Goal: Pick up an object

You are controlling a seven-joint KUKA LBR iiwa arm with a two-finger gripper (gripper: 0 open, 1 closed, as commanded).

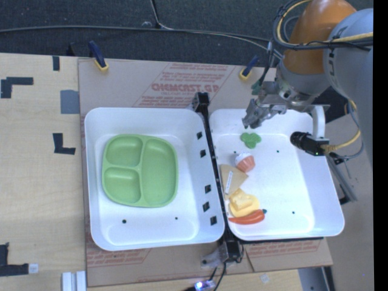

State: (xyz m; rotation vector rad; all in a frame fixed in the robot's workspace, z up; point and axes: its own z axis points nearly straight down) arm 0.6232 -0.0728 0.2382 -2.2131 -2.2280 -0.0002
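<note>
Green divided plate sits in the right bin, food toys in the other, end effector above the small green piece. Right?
Not quite. The camera view shows the green divided plate in the left bin; the food toys lie in the right bin. The end effector is above the small green piece.

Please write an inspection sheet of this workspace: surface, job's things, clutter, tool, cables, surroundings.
Surface: cardboard sheet on a wooden bench, two white bins side by side.
Job's things: right bin holds a green piece, cupcake toy, yellow pieces, red pepper.
Clutter: green divided plate in the left bin.
Tool: tool above the green piece; finger state unclear.
Cables: black cable behind the bench.
Surroundings: two clamps on the cardboard's far edge.
</note>
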